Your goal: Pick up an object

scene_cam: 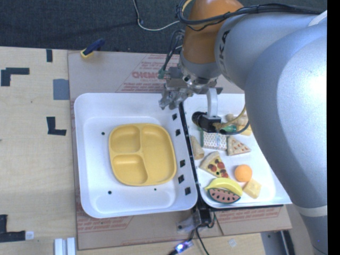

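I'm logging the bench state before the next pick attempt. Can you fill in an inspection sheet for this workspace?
Surface: two white bins side by side on a cardboard sheet; left bin, right bin.
Job's things: toy food in the right bin: pizza slice, orange ball, watermelon slice, banana, checkered block, yellow cube.
Clutter: yellow divided tray in the left bin; yellow-and-blue item on the cardboard's far edge.
Grippers: gripper over the far end of the divider between the bins; nothing seen between its fingers.
Cables: black cable on the dark floor behind; cabling around the orange wrist band.
Surroundings: wooden bench with dark tape marks.
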`<state>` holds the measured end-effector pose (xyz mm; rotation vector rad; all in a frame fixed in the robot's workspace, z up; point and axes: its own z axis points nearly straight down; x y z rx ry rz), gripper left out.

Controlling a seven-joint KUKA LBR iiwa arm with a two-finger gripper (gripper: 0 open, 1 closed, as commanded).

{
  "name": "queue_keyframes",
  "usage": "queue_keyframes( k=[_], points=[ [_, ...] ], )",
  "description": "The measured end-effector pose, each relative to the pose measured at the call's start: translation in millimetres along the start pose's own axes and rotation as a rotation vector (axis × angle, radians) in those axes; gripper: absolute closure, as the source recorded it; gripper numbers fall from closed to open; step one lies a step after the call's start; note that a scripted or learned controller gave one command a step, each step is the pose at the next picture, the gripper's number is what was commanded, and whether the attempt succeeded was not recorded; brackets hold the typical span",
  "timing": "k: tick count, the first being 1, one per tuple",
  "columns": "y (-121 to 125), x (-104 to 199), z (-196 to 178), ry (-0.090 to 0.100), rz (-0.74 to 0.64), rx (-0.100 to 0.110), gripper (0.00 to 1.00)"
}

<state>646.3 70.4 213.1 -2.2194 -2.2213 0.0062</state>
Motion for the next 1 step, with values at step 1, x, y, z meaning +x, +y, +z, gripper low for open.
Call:
queue_keyframes(
  k=[1],
  points=[
    [0.6,-0.9,-21.8,0.002,-0.001,-0.004,1.00]
  ],
)
